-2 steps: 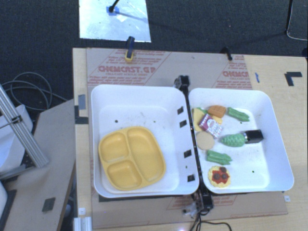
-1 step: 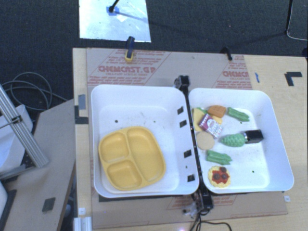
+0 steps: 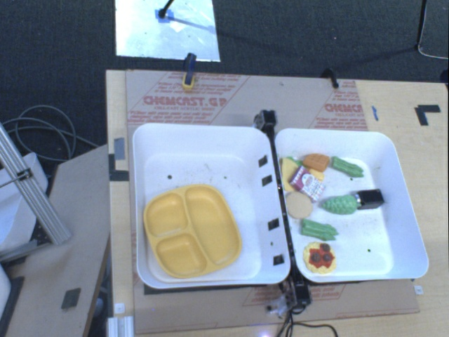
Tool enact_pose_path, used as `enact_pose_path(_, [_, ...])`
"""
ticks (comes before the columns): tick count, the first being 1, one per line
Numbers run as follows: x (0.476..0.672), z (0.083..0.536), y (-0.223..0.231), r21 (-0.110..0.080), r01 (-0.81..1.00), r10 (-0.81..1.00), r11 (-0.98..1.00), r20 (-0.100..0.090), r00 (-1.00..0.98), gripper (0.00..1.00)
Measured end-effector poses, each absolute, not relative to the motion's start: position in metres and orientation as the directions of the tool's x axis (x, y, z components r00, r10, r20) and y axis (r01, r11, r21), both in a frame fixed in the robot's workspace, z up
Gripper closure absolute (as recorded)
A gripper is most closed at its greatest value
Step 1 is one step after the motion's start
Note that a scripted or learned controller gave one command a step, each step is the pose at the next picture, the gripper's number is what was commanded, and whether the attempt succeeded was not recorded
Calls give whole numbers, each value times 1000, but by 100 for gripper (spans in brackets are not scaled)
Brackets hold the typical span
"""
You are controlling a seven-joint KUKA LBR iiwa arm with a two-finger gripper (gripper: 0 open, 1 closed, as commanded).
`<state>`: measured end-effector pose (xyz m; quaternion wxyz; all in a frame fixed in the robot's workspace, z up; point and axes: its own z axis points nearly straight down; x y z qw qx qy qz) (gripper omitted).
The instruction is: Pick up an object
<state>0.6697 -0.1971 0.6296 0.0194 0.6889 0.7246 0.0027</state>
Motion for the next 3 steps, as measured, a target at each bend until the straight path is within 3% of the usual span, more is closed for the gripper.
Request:
enact_pose_path(1, [670, 642, -196, 36, 998, 998, 56, -28, -55, 100])
enact_pose_path(2, [670, 642, -196, 34, 998, 998, 57, -28, -56, 0])
enact_pose_path(3, [670, 654, -195, 39, 997, 998, 61, -31, -60, 100])
